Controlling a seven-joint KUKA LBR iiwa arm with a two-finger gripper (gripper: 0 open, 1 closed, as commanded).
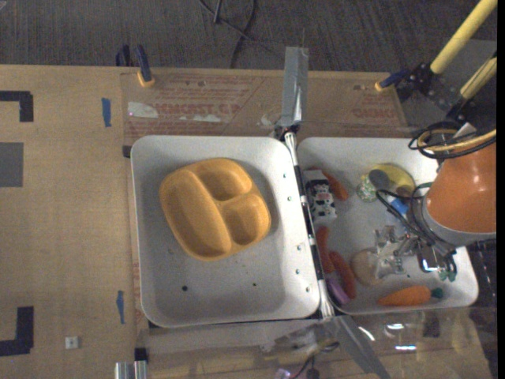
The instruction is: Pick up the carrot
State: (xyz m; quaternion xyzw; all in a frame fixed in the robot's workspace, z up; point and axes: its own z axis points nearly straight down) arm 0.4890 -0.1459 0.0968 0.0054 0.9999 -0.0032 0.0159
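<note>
The carrot (pixel 405 295) is orange with a small green top at its right end. It lies flat along the front wall of the right bin (pixel 357 226), near the front right corner. My gripper (pixel 392 249) hangs over the middle of the right bin, a little behind and left of the carrot and apart from it. It sits next to a beige round thing (pixel 364 268). The grey arm with its orange band (pixel 465 192) covers the bin's right side.
The left bin (pixel 229 287) holds a yellow divided plate (pixel 215 208). In the right bin lie a cow-patterned toy (pixel 321 200), several red-orange sausage shapes (pixel 342 272) along the left wall, a purple piece (pixel 338 292), and a yellow round thing (pixel 394 178) at the back.
</note>
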